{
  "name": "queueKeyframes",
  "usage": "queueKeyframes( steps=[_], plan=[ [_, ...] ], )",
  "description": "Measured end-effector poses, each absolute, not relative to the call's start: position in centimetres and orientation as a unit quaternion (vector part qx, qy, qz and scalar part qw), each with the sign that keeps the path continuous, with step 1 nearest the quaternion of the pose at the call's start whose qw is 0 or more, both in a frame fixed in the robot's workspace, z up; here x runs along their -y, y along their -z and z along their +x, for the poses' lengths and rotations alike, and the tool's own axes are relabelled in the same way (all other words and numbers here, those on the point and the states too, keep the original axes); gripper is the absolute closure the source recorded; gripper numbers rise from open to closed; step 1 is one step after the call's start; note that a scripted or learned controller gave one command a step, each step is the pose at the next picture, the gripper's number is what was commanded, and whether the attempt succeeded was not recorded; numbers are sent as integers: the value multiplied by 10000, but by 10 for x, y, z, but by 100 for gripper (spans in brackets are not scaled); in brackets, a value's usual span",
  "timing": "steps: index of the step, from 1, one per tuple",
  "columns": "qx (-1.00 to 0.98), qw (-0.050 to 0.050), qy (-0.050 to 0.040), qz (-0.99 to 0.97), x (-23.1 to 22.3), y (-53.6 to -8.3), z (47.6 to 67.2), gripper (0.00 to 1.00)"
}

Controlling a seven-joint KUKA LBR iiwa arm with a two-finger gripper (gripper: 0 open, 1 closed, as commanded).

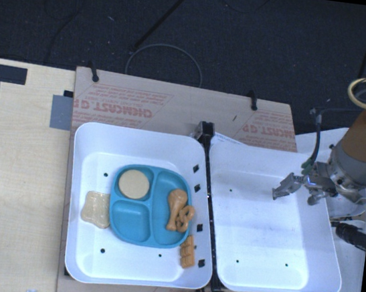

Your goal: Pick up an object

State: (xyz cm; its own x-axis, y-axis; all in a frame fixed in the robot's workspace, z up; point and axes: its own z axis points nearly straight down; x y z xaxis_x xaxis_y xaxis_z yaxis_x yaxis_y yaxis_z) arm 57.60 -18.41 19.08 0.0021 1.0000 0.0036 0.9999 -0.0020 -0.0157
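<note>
While the gripper (302,190) hangs over the upper right part of the right bin (267,268), every candidate object sits in the left bin (80,256), well apart from it. The two fingers look spread, one grey finger reaching left toward the bin's middle, the other nearer the wrist, with nothing between them; the view is small here, so the exact gap is uncertain.

In the left bin, a blue divided tray (132,230) lies near the centre. A round tan disc (133,183), cracker- or cookie-like, lies flat in the tray's upper left compartment. A knobbly tan pretzel-like piece (179,209) lies in the right compartment. Just off the tray's left edge, touching it, lies a pale bread-slice shape (96,209) on the bin floor. A small orange-brown lumpy piece (187,252) lies by the tray's lower right corner, close to the bin's right wall.

Handling, as a judgement: all of these read as light toy food, probably stiff plastic or foam.
- The disc is flat and low, hard to get fingers under.
- The pretzel piece has lumps and gaps, so pinching across its narrow middle seems the best hold.
- The lumpy piece near the wall leaves little finger room.
- The tray itself may shift if nudged.
</note>
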Motion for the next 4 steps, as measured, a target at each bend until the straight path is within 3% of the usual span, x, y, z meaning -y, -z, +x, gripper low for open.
queueKeyframes(
  steps=[1, 3, 4],
  plan=[
    [7071, 14, -6, -7071, 184, -198, 579, 0],
    [7074, 31, -15, -7068, 184, -107, 574, 0],
    [7069, 25, -12, -7073, 182, -86, 574, 0]
  ],
)
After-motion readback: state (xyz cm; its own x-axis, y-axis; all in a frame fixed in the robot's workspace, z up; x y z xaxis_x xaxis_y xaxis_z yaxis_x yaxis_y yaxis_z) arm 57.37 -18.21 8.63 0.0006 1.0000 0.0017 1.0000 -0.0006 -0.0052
